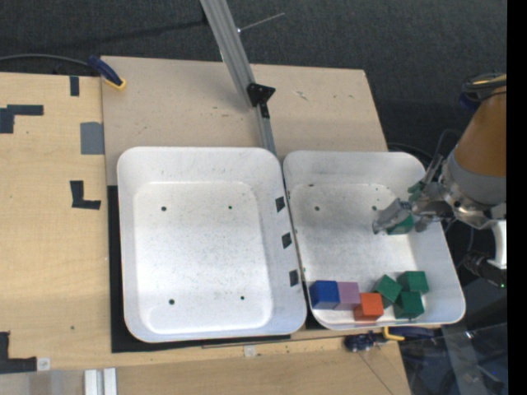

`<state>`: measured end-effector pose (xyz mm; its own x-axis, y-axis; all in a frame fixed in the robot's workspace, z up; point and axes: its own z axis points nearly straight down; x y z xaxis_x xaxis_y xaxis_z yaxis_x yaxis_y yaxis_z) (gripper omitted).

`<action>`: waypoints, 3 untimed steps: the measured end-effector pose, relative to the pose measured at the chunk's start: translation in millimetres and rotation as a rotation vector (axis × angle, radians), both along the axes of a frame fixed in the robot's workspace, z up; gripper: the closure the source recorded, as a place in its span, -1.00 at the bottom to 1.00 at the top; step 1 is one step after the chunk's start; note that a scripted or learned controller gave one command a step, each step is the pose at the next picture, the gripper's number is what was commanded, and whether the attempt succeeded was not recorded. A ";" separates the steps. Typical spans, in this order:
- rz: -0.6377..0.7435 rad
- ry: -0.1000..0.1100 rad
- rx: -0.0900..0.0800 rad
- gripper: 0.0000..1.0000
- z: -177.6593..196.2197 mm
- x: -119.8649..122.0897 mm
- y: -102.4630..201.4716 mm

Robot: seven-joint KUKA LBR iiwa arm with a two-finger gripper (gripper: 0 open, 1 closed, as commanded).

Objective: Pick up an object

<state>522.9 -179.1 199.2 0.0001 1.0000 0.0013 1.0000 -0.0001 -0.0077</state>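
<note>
Green block half-hidden at fingers.

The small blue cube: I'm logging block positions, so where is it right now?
The small blue cube sits in the right white bin, at its near left corner, touching the lilac cube on its right.

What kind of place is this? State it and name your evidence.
Most likely a robotics lab test bench, not a home or shop. Two shallow white bins sit side by side on a plywood bench, small coloured blocks lie in the right one, and a robot arm's gripper reaches over it.
</note>
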 end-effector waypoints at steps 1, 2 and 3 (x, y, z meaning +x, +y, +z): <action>0.001 0.001 0.001 -1.00 -57.1 -10.0 6.9; 0.001 -0.005 -0.002 -1.00 -109.4 -10.6 7.6; 0.002 -0.004 0.001 1.00 -98.3 -10.5 8.4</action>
